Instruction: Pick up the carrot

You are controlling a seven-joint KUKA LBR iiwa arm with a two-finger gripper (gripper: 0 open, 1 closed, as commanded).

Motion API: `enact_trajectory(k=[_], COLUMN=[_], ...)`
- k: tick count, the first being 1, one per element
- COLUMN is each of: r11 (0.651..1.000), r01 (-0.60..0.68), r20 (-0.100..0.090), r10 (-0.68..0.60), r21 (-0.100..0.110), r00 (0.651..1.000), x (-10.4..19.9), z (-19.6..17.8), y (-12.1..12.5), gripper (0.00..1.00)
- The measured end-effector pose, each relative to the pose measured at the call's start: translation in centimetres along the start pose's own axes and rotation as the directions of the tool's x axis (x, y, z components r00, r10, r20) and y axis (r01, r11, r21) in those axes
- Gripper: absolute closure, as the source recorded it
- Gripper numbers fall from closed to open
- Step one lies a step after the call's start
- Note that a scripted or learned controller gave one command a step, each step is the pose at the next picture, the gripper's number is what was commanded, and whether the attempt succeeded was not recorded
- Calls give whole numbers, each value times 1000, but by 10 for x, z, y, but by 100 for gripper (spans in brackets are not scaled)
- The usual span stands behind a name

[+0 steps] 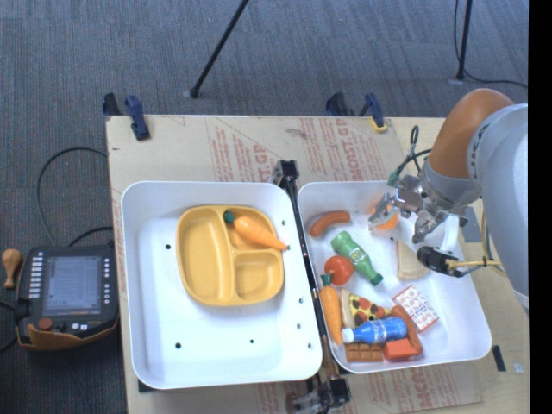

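Observation:
One carrot [257, 231], orange with a green top, lies on the yellow divided plate [200, 261] in the left bin. A second carrot [330, 311] lies along the left wall of the right bin. My gripper [399, 228] hangs low over the upper right part of the right bin, far from both carrots. Its fingers stand apart, and nothing sits squarely between them. A small orange piece [386, 218] lies against the left finger; whether they touch is unclear.
The right bin [479, 317] is crowded: a sausage [329, 222], a green bottle [355, 256], a tomato [338, 269], a blue bottle [377, 330], a pizza slice [363, 306], a wafer [415, 307] and a pale slice [409, 261]. A black divider [297, 222] separates the bins.

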State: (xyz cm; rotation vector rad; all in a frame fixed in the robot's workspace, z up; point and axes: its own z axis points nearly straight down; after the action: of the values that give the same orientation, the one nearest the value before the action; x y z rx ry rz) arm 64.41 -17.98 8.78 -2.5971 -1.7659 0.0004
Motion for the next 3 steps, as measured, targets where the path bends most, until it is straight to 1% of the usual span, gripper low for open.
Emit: enact_trajectory(k=[1,2,3], r11=[997,998,958], r01=[-72,-66,287], r20=[-7,-3,-1], r10=[72,66,-287], r21=[5,2,1], r00=[997,998,958], x=[-18,-19,-24], z=[-1,-11,0], y=[9,9,-44], gripper=[0,100,100])
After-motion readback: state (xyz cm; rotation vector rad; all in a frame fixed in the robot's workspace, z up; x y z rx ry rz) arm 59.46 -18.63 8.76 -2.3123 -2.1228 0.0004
